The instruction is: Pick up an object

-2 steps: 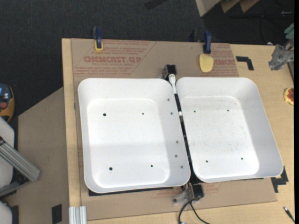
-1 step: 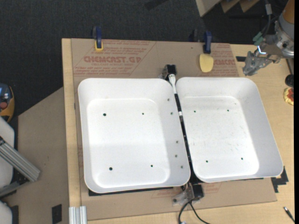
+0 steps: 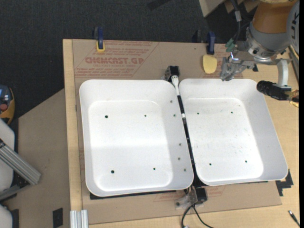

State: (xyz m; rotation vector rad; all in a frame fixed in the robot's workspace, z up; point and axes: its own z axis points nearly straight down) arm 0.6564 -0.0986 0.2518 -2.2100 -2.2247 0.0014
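A small pale yellow object (image 3: pixel 209 63) lies on the brown board just beyond the far edge of the right bin (image 3: pixel 266 127). My gripper (image 3: pixel 229 74) hangs over that bin's far rim, a short way to the right of the yellow object and apart from it. Nothing shows in the gripper. The grey arm with its orange band (image 3: pixel 271 13) comes in from the upper right. The left bin (image 3: pixel 90 127) sits alongside, its white floor marked with small dark dots.
Two blue clamps (image 3: pixel 99 37) (image 3: pixel 211 42) stand at the board's far edge. A black clip (image 3: pixel 172 72) sits at the far end of the seam between the bins. A black part (image 3: pixel 271 89) juts over the right bin's far right corner. Cables lie at the near edge (image 3: pixel 194 198).
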